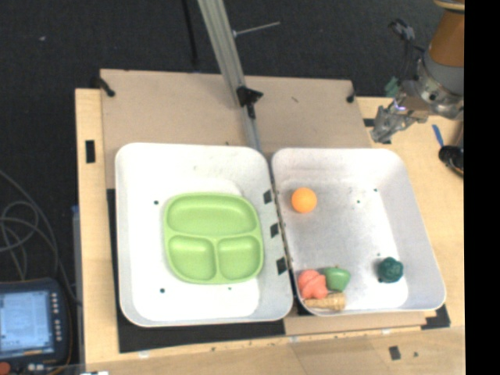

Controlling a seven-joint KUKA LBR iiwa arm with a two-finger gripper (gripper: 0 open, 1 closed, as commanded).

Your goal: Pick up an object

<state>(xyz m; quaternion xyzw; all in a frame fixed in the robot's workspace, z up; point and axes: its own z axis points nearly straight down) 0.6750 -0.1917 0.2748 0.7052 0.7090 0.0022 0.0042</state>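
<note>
- Fingers too blurred to tell whether open or closed; hanging over the table past the right bin's far corner, well apart from every object.
- Right bin: sloped walls likely to block a descent near the edges.
- Pink piece, green piece and tan piece touching in the near-left corner; risk of a crowded, slipping grasp.
- Dark green lump near the right wall; same wall risk.
- Orange ball alone by the left wall; apt to roll away if nudged.
</note>
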